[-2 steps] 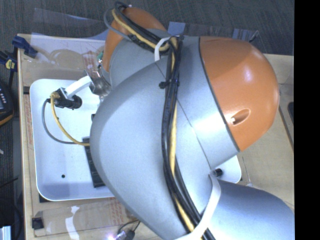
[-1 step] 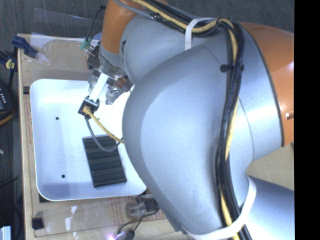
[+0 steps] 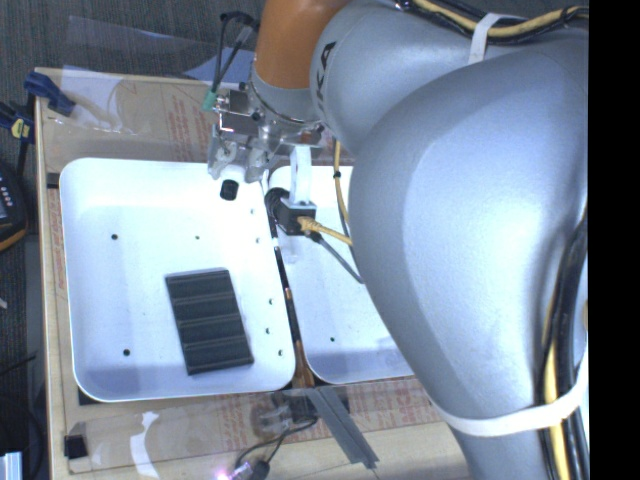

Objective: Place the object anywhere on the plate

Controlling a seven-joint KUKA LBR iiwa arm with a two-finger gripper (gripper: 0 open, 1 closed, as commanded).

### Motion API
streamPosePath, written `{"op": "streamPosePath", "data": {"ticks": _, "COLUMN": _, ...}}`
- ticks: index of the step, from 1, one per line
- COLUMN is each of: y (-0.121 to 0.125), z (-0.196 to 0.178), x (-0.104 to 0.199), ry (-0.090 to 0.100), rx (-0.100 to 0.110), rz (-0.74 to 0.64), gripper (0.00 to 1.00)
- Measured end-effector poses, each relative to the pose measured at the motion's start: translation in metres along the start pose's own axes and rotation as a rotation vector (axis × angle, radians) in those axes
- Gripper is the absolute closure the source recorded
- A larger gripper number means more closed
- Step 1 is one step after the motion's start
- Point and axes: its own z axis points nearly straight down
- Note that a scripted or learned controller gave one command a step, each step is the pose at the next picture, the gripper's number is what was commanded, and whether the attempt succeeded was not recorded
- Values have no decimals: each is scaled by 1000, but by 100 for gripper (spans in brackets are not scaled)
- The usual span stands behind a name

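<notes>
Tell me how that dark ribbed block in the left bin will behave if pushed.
The dark ribbed block lies flat and looks rectangular, so it would probably slide, not roll or tip. It seems stiff. The white bin floor looks smooth, so it may skid readily.

Most of the right bin (image 3: 335,353) is being hidden by the arm (image 3: 470,218), which is being cut off by the top and bottom edges.

You've got two white bins (image 3: 80,268) side by side. You have one dark ribbed object (image 3: 208,320) and one arm (image 3: 450,218).
</notes>
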Motion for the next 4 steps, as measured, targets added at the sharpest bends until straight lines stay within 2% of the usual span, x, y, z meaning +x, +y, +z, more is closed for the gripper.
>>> {"op": "streamPosePath", "data": {"ticks": 1, "y": -77, "z": 67, "x": -52, "ry": -1, "rx": 3, "rz": 259, "gripper": 100}}
{"op": "streamPosePath", "data": {"ticks": 2, "y": 3, "z": 66, "x": -9, "ry": 1, "rx": 0, "rz": 578, "gripper": 100}}
{"op": "streamPosePath", "data": {"ticks": 3, "y": -67, "z": 67, "x": -70, "ry": 1, "rx": 2, "rz": 660, "gripper": 100}}
{"op": "streamPosePath", "data": {"ticks": 4, "y": -31, "z": 111, "x": 42, "ry": -1, "rx": -4, "rz": 950, "gripper": 100}}
